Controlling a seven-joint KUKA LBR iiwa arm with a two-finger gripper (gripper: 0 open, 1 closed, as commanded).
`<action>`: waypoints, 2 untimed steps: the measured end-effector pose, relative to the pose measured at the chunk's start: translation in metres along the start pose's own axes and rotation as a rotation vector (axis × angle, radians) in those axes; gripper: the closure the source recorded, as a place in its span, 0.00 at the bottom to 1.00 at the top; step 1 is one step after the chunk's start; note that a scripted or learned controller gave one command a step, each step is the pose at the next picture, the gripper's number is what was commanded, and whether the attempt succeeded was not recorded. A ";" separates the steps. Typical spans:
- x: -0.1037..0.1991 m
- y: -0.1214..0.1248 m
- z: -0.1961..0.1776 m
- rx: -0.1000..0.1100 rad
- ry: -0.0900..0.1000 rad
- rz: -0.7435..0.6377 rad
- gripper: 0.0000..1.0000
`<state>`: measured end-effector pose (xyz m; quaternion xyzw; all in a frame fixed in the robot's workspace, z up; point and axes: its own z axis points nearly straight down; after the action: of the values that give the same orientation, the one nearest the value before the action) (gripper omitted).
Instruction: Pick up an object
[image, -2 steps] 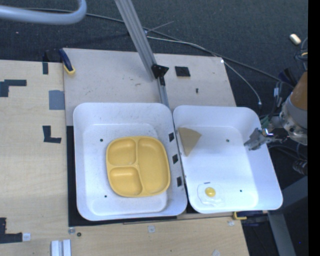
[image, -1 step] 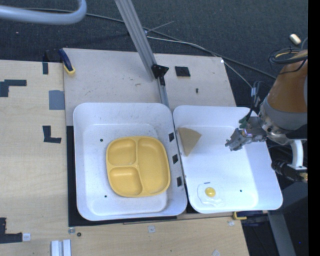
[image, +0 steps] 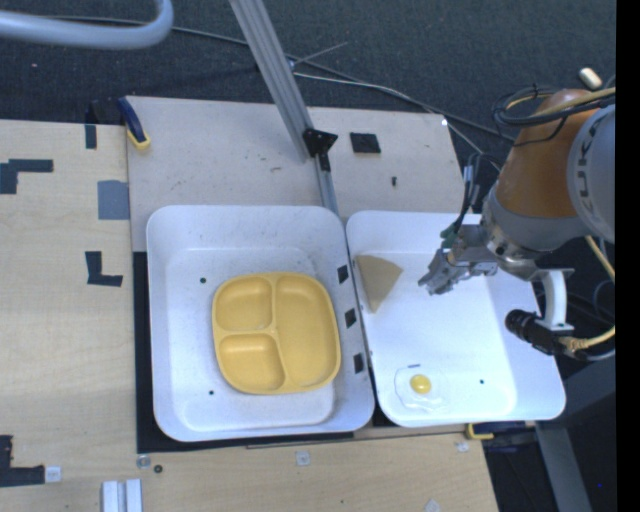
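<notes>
Hovering over the right-hand bin (image: 500, 310), the gripper (image: 443, 277) hung low above the white floor with nothing between its fingers; whether they stood wide or narrow could not be told from this slant. Just to its left lay a tan wedge-shaped piece (image: 378, 280), flat and close to the bin's left wall, probably the nearest candidate for a pick, though that wall might crowd one finger. Further toward the camera from the gripper sat a toy fried egg (image: 420, 386), flat and thin, likely hard to pinch. Well to the gripper's left, in the other bin (image: 170, 300), a yellow divided plate (image: 276, 332) rested face up, its raised rim offering an edge to grasp. Nothing was lifted yet.
</notes>
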<state>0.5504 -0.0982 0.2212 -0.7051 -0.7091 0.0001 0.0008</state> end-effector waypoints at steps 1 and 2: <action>0.049 0.005 -0.009 0.000 0.000 -0.001 1.00; 0.095 0.013 0.000 0.001 -0.001 0.001 1.00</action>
<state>0.5625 -0.0029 0.2208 -0.7055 -0.7087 0.0010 0.0008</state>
